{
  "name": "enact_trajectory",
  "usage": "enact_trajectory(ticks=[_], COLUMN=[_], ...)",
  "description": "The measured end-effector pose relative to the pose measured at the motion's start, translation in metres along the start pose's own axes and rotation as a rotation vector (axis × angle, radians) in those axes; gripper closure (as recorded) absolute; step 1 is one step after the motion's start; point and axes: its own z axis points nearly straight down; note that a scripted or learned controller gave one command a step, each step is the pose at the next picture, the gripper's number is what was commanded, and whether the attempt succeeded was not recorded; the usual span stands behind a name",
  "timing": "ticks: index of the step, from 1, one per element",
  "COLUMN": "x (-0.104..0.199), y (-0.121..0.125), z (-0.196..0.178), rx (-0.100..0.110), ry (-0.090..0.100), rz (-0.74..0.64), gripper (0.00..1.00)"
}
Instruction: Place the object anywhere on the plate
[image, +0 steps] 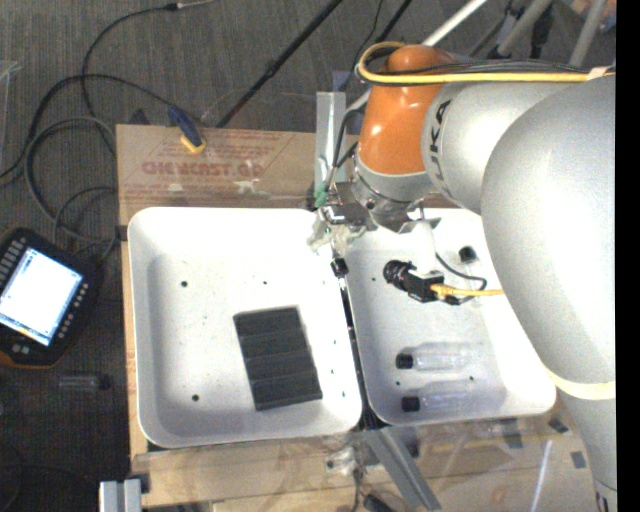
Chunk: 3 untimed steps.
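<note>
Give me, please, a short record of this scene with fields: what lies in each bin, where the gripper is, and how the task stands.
left bin: one dark ribbed plate, lying flat toward the near side
right bin: far clear tube and near clear tube, both lying down, black caps to the view's left
gripper: above the divide between the bins, at their far end
on the plate: nothing
task state: no object placed on the plate yet

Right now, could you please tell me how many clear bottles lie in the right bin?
2. The rear bottle lies mid-bin; the front bottle lies nearer the front wall. The arm covers part of the bin, so more may be hidden.
</note>
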Motion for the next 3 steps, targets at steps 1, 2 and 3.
enact_trajectory(ticks=[1,2,3], x=[0.0,0.072,0.145], y=[0.0,0.034,0.03], z=[0.0,0.035,0.094], rx=[0.0,0.0,-0.01], ry=[0.001,-0.001,-0.001], rz=[0.0,0.013,0.057], gripper=[0.0,0.0,0.0])
